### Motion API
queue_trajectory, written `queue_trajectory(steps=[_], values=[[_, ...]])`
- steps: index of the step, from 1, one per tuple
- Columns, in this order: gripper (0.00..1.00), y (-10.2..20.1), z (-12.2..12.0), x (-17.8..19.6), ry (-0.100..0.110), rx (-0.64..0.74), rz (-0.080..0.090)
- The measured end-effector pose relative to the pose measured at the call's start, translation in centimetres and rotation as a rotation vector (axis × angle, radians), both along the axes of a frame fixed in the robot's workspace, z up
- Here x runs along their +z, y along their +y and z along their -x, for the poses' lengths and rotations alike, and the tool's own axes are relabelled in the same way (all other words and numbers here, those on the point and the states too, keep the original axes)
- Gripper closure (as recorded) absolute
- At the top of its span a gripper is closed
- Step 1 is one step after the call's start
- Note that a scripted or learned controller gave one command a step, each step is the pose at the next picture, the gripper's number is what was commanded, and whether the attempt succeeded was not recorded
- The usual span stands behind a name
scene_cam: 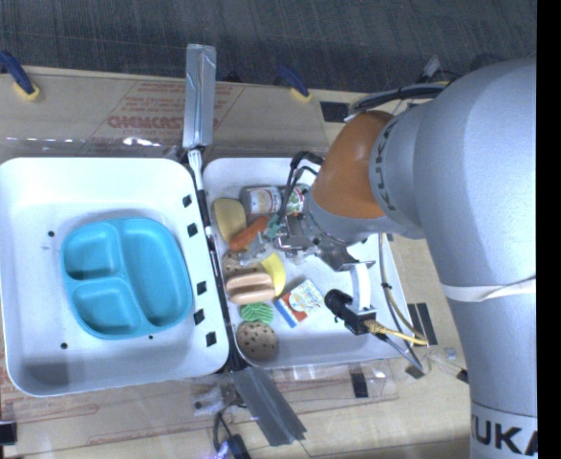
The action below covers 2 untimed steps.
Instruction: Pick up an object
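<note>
Jaws [282, 226] hang low over the right bin [395, 347], at about nine o'clock from the orange-banded wrist, sunk among the toy food piled along that bin's left wall; whether they stand apart or together I cannot tell, since the wrist and clutter hide the tips, and nothing can be seen held between them. Candidate things crowd close: a small tin can [259, 200] at twelve o'clock of the pile, a pale yellow piece [227, 218] beside it, an orange carrot-like piece [248, 233] just under the jaws, a hot dog bun [249, 283] below, with a cookie [257, 339] at six o'clock and a flat packet [305, 299] near the middle. The risk, as I judge it, lies in that crowding: the jaws could nip two pieces at once, or push one aside against the wall and close on nothing. The left bin [12, 256] carries a blue divided plate [125, 277], well apart from the work.
</note>
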<state>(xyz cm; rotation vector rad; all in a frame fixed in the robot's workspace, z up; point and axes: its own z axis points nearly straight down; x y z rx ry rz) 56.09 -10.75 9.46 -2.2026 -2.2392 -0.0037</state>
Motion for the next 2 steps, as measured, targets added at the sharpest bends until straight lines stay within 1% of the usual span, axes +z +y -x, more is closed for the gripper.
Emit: queue_trajectory(steps=[1, 2], values=[[1.00, 0.1, -0.1, 0.9, 0.001, 0.004, -0.001], [1.00, 3.8, -4.1, 10.0, -0.002, -0.081, 0.001]])
